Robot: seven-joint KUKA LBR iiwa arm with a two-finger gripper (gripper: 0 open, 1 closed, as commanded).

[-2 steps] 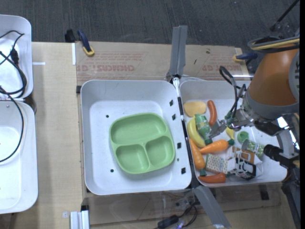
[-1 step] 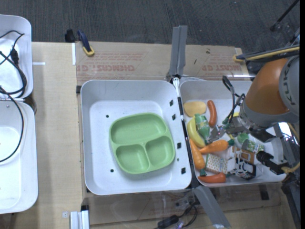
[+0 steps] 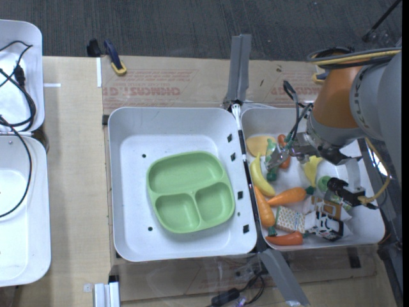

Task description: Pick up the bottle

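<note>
1. The gripper [image 3: 279, 153] is lowered into the right bin [image 3: 367, 232], towards its far-left corner. The grey arm [image 3: 383, 101] is bent over the bin's far-right corner, with the orange band [image 3: 335, 101] turned to the camera. Whether the claw is open or closed cannot be told, and nothing can be confirmed as held.
2. A small green-topped item, taken to be the bottle [image 3: 323, 183] though too small to be sure, is seen near the middle of the right bin, apart from the gripper.
3. The right bin is crowded with toy food:
   - A smooth yellow banana [image 3: 262, 179] is laid along the left edge.
   - A tapered orange carrot [image 3: 287, 197] is set just beside the banana.
   - A speckled box [image 3: 291, 220] is placed nearer the front edge.
   - A red-orange pepper-like piece [image 3: 285, 238] is laid against the front edge.
   - A yellow round piece [image 3: 257, 146] is seen in the far-left corner.
4. In the left bin [image 3: 128, 171], a pale green plastic plate [image 3: 190, 190] with three rounded compartments is set at the centre, slightly turned.
</note>
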